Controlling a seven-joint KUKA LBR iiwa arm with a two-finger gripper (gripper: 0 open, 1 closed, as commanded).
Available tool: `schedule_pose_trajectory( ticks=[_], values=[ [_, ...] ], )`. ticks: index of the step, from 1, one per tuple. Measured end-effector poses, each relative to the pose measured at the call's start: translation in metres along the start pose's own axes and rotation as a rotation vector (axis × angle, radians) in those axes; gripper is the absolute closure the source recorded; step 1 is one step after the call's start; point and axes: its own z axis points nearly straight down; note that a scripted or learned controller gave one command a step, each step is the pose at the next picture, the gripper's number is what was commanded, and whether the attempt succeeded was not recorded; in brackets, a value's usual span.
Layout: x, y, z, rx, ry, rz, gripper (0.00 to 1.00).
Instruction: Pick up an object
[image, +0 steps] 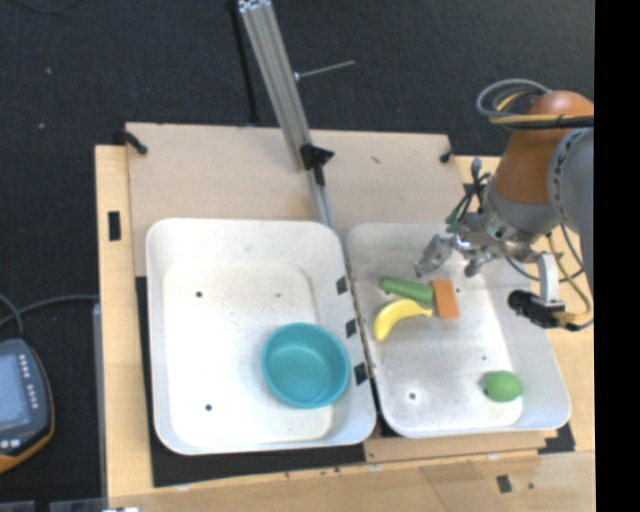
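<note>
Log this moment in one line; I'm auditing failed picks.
gripper: open, above right bin, holding nothing | banana, green ball: in bin | blue bowl: left bin

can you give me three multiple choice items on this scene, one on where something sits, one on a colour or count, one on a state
1. Where is the teal bowl?
A. in the left bin
B. in the right bin
C. on the bench outside the bins

2. How many loose objects lie in the right bin?
A. two
B. four
C. six

3. What is the hand doing?
A. lifting the bowl
B. carrying the green ball
C. poised over the right bin, holding nothing

Answers:
1 A, the bowl sits near the left bin's front right corner.
2 B, a yellow banana, a green vegetable, an orange block and a green ball.
3 C, nothing sits between its fingers, all four objects lie on the bin floor.
</note>
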Motion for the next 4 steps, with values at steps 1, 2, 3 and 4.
schedule_pose_trajectory(
  ticks=[1,2,3,4],
  values=[
    [-0.001,0.002,-0.014,-0.009,-0.001,0.000,1.00],
    [0.006,0.010,-0.066,-0.011,0.002,-0.003,1.00],
    [0.005,0.011,-0.112,-0.010,0.002,-0.003,1.00],
    [0.055,-0.002,-0.118,-0.004,0.004,-0.005,1.00]
  ],
)
